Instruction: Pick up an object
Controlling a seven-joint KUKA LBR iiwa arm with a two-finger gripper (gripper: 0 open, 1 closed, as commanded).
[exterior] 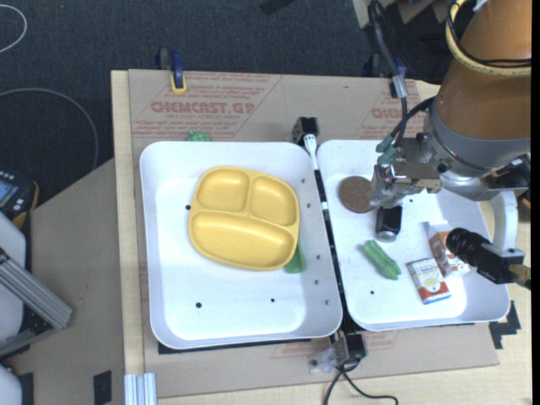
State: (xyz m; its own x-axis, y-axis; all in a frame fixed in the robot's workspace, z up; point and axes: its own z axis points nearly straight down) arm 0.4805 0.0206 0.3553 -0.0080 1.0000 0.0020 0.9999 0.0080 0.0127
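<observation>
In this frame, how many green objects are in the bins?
2 visible: one green piece lies loose in the right bin; another green piece peeks from under the yellow plate in the left bin. More may be hidden.

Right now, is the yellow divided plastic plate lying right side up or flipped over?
Right side up: the yellow divided plate shows its three hollow compartments facing the camera, in the left white bin.

The worktop carries two white bins side by side. The left bin holds a yellow divided plate, with a green item partly hidden under its right edge. The arm reaches over the right bin, with the gripper low above the bin floor. Beside it lie a brown disc, a green pod-shaped item and a small red-and-white packet.
</observation>
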